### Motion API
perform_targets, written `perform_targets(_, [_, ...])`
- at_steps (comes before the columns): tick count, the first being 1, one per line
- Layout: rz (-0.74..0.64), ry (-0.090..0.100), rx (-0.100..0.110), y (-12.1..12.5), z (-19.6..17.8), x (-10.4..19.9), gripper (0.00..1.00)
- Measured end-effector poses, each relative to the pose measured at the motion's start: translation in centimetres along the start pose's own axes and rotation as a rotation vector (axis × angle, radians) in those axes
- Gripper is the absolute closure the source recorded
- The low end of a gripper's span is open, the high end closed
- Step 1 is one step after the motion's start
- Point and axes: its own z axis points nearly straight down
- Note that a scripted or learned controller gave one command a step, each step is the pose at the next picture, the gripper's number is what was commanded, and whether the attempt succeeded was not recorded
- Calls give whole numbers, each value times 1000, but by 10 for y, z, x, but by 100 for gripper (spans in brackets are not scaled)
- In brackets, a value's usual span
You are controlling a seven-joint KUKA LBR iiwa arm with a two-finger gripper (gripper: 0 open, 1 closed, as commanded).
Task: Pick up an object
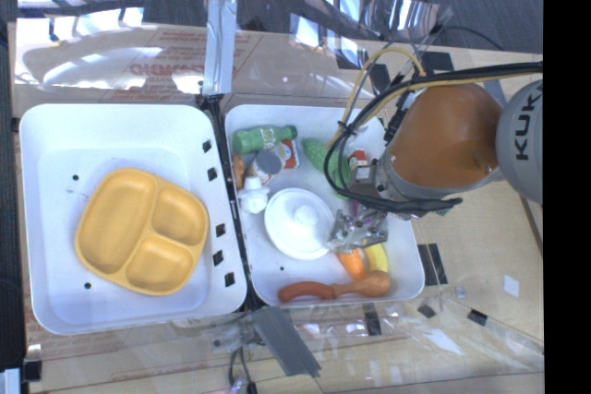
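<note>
Carrot (352, 264), a small orange toy piece, lies just below the gripper (351, 229) in the right bin (406, 277), seemingly not lifted yet; whether the gripper is spread or closed I cannot tell. Beside the gripper sits a white plate (295, 224); beyond the carrot, a sausage (305, 292). The left bin (46, 198) holds a yellow tray (138, 231).
</note>
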Motion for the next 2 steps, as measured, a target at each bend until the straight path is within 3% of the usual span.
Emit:
perform_targets(1, [-452,-2,5,-28,-41,18,100])
perform_targets(2, [-358,-2,0,13,-6,-56,100])
